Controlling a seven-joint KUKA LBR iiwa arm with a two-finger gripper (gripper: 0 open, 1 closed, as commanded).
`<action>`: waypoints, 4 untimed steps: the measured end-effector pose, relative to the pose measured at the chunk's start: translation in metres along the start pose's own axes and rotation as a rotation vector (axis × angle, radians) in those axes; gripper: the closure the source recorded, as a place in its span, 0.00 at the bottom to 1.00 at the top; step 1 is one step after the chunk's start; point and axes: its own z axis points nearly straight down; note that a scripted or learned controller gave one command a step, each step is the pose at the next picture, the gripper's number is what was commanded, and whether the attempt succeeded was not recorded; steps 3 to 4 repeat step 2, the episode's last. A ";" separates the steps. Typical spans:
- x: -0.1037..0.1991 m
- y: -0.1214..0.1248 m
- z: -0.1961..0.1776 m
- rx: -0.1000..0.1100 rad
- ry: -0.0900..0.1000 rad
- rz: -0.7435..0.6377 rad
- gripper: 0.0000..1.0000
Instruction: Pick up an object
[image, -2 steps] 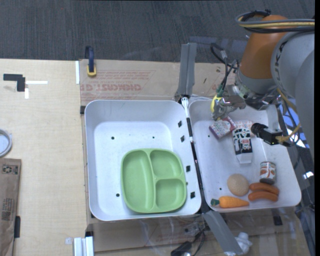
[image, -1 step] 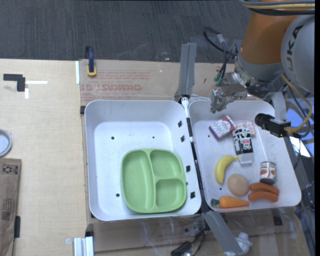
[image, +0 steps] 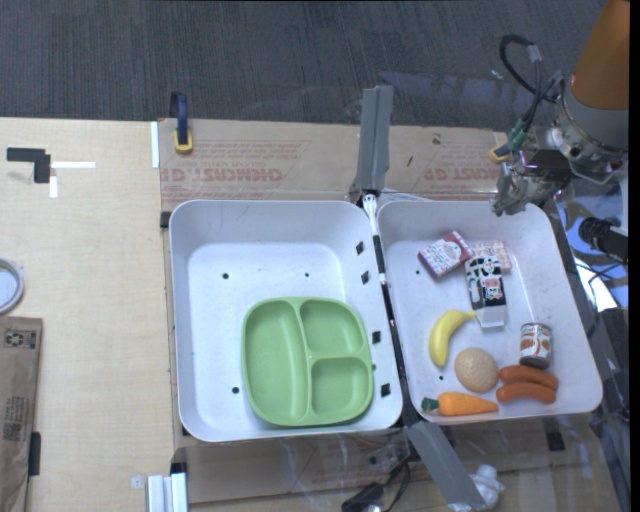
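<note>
Banana (image: 448, 336), mid right bin (image: 570, 300): light, firm, curved, best pinched across its middle; pincer (image: 512, 192) over far rim, grip state cannot tell.

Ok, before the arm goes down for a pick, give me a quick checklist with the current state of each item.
1. Gripper clear of objects, up at the far rim of the right bin: ok.
2. Nothing visibly held in the gripper: ok.
3. Finger opening: cannot tell.
4. Targets in the right bin reachable: banana lies apart from its neighbours: ok.
5. Crowding: egg, carrot and sausages sit bunched at the near edge: not ok for a clean grasp.
6. Green tray in the left bin, out of the way: ok.
</note>
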 end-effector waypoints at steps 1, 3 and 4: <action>0.020 0.008 0.082 0.002 0.002 -0.058 1.00; -0.041 -0.074 0.121 0.001 0.003 -0.175 1.00; -0.041 -0.074 0.121 0.001 0.003 -0.175 1.00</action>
